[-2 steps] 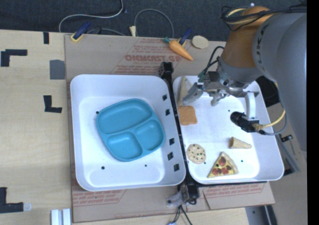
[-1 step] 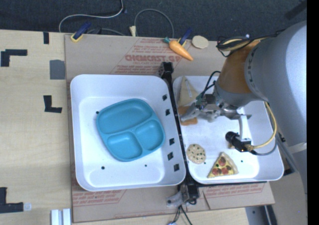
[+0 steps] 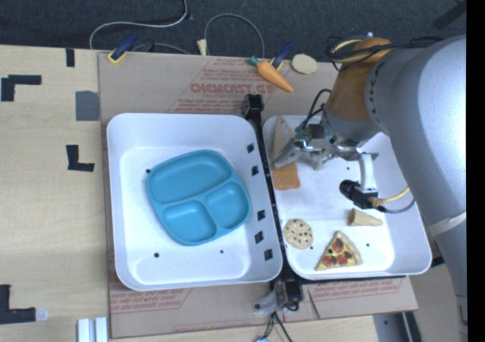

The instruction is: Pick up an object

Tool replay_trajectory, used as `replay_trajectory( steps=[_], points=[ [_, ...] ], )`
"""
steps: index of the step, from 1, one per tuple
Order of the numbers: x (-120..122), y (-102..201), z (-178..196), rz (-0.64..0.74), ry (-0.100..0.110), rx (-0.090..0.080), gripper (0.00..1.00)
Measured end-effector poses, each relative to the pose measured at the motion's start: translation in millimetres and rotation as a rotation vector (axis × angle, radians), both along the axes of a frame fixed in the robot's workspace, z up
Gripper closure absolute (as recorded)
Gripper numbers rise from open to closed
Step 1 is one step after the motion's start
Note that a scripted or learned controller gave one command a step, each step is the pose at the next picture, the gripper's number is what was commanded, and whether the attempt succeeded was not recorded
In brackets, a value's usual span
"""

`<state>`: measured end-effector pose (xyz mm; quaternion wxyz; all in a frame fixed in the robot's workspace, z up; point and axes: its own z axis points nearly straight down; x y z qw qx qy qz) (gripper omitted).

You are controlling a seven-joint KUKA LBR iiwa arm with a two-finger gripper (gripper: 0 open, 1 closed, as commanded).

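My gripper (image 3: 289, 154) is low over the upper left part of the right bin (image 3: 405, 253), close to the divider between the bins. It sits between a pale wedge-shaped piece (image 3: 280, 133) just above it and a tan, toast-like slab (image 3: 286, 177) just below it. I cannot tell whether it touches either one. Further down in the same bin lie a round cookie (image 3: 298, 233), a pizza slice (image 3: 339, 251) and a small beige wedge (image 3: 365, 218).
A blue divided plate (image 3: 198, 195) lies in the left bin (image 3: 121, 143). Behind the bins, a toy carrot (image 3: 273, 75) and a round beige piece (image 3: 305, 64) rest on the cardboard. The grey arm covers the right bin's upper right part.
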<state>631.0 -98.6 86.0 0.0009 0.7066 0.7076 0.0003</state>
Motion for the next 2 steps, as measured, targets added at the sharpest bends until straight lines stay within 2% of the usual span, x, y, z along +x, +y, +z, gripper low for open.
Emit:
replay_trajectory(
  steps=[1,2],
  points=[
    [-7.9,2.2,0.5,-0.001,-0.004,-0.002,0.0],
    [9.3,1.9,-0.1,0.0,0.0,0.0,0.0]
  ],
)
